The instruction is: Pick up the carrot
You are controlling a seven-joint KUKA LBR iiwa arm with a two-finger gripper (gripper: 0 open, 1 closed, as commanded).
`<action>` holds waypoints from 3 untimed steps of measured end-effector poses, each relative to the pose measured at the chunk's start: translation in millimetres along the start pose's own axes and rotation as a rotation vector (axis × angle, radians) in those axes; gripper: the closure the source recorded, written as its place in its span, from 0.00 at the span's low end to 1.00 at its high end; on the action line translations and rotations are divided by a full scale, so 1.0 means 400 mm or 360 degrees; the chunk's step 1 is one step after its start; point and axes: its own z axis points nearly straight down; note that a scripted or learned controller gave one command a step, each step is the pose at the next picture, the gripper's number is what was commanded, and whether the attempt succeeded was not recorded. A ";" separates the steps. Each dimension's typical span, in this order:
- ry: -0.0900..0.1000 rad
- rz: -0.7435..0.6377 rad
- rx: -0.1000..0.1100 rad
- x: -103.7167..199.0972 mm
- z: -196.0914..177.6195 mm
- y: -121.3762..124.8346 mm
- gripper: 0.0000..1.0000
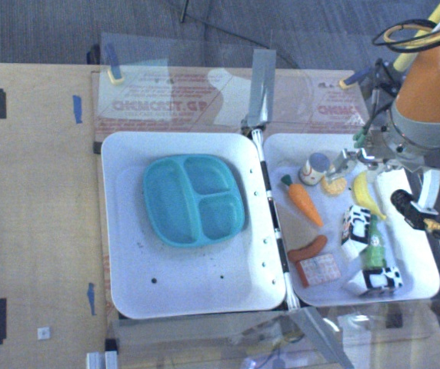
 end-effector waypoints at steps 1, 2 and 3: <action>-0.0002 -0.0190 -0.0006 0.068 0.245 -0.015 0.00; -0.0003 -0.0187 -0.0010 0.067 0.220 -0.014 1.00; -0.0001 0.0011 -0.0003 0.211 -0.054 0.008 1.00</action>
